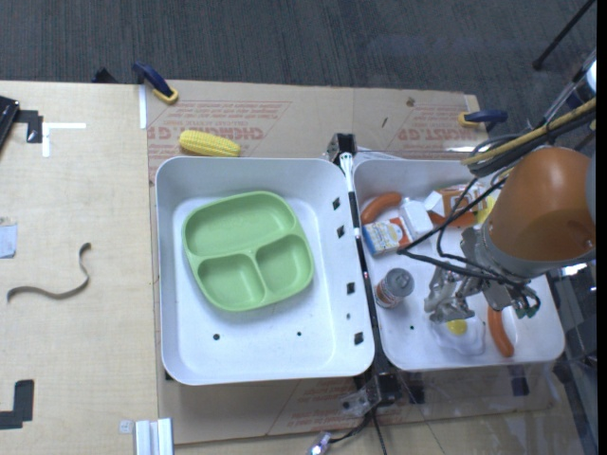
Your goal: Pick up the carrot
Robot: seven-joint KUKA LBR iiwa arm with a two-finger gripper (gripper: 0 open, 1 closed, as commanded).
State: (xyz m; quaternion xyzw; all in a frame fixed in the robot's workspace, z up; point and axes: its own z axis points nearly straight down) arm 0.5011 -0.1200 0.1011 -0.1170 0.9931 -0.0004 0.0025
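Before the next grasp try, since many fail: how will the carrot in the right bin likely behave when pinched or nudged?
The carrot looks like a smooth, glossy toy, so it may slip from a pinch. Its long, rounded shape suggests it could roll or pivot if nudged. It lies near the right bin wall, below the gripper, which may crowd the approach.
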